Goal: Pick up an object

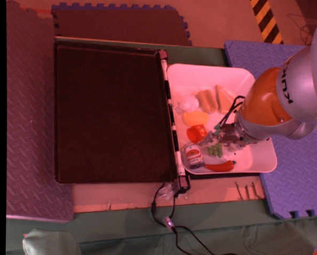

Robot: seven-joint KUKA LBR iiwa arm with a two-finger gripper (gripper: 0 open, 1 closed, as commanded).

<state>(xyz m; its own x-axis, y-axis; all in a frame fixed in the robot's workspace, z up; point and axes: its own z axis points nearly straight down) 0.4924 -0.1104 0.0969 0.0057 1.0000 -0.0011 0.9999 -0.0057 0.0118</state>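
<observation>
Objects for picking lie in the right white bin (264, 161): a green piece (215, 151), a red chilli (220, 167), a small labelled can (193, 154), an orange-red cup (197, 133), and pale food pieces (207, 100). Arm (285, 102) reaches in from the right, wrist low over the bin, bearing the letters "KU". Gripper (213, 138) hangs just above the green piece, beside the cup; its opening cannot be told. The can's label is unreadable. A dark tray (113, 113) lies left of the bin.
</observation>
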